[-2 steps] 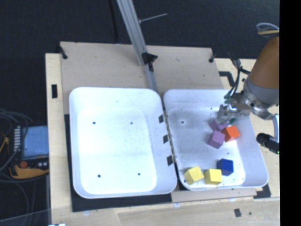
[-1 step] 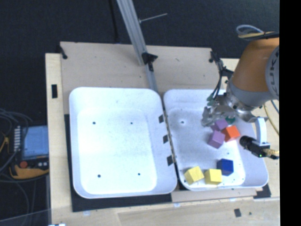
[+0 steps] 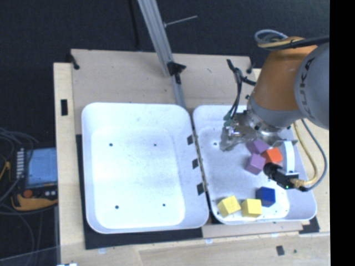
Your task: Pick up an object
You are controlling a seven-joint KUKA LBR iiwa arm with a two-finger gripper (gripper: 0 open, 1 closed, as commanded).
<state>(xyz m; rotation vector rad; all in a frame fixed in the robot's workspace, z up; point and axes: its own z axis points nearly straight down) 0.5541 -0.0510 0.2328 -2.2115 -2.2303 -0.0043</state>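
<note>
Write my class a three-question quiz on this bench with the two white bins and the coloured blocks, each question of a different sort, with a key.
1. True or false: the two yellow blocks lie in the left bin.
2. Which block lies nearest the yellow pair? A orange, B blue, C purple.
3. Fill in: the gripper hangs over the ___ bin.

Key
1. False: both yellow blocks lie in the right bin, not the left bin.
2. B, the blue block.
3. Right; the gripper is over its upper part.

Dark lettering on the grey arm point(image 3: 310, 87), cut off and unreadable, no other text legible
</note>
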